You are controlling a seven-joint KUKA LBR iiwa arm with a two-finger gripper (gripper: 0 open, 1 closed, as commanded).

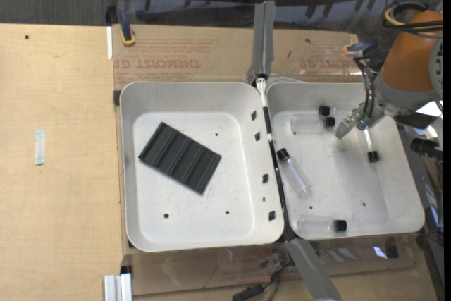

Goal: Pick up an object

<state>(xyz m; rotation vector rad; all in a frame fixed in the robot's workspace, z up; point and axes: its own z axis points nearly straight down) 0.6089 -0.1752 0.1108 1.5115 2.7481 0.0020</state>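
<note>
A dark ribbed rectangular slab (180,157) lies flat in the left bin (134,222). Several clear tubes with black caps lie in the right bin (405,218): one near its left wall (294,173), one at the back (310,123), one by the front wall (331,226), and one on the right (371,149). My gripper (356,125) hangs over the back right of the right bin, between the back tube and the right tube, close to the right tube's upper end. I cannot make out anything held in it.
A grey divider post (264,39) stands between the bins at the back. Cardboard (183,56) lies behind the bins and a wooden bench top (56,151) stretches to the left. Cables and the orange-banded arm (412,56) crowd the right side.
</note>
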